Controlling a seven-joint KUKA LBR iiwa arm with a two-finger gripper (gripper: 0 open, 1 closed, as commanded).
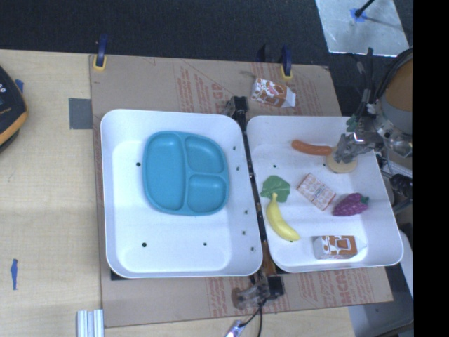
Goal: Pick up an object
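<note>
The bins looked like smooth white plastic; the divided tray was matt blue plastic, over rough cardboard.

1. The light on my workspace is even and fairly bright, falling from above; the two white bins come out near white with little detail in their floors.
2. Shadows are soft and short: a faint grey shade lies inside the far bin's wall, well left of my jaws.
3. The picture is slightly soft overall; small prints on the packets blur.
4. The dark floor above the tabletop reads almost black.
</note>
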